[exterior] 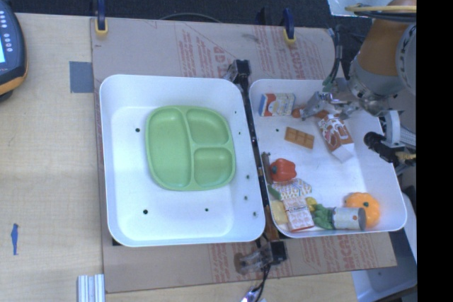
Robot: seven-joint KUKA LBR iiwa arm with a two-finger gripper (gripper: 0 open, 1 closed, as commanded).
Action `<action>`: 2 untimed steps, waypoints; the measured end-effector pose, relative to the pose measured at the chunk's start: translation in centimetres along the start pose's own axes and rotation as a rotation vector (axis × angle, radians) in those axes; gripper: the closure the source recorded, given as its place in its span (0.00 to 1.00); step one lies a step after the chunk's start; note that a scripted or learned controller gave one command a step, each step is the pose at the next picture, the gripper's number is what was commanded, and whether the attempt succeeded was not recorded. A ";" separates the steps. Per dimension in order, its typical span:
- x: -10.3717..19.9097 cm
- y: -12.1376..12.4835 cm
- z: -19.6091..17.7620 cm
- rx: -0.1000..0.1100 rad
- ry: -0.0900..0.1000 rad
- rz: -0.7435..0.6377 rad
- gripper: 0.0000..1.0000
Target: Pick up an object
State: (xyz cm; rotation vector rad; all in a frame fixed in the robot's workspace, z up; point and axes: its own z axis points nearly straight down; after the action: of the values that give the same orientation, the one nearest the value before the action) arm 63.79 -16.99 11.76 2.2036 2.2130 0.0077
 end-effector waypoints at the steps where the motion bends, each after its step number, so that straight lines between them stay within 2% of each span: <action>1: -4.4 -3.7 2.5 0.021 0.008 0.004 0.00; 2: -4.3 -3.5 1.4 0.020 0.008 -0.001 1.00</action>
State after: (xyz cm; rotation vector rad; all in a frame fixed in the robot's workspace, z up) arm 60.32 -21.36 10.34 2.2160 2.2284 -0.0054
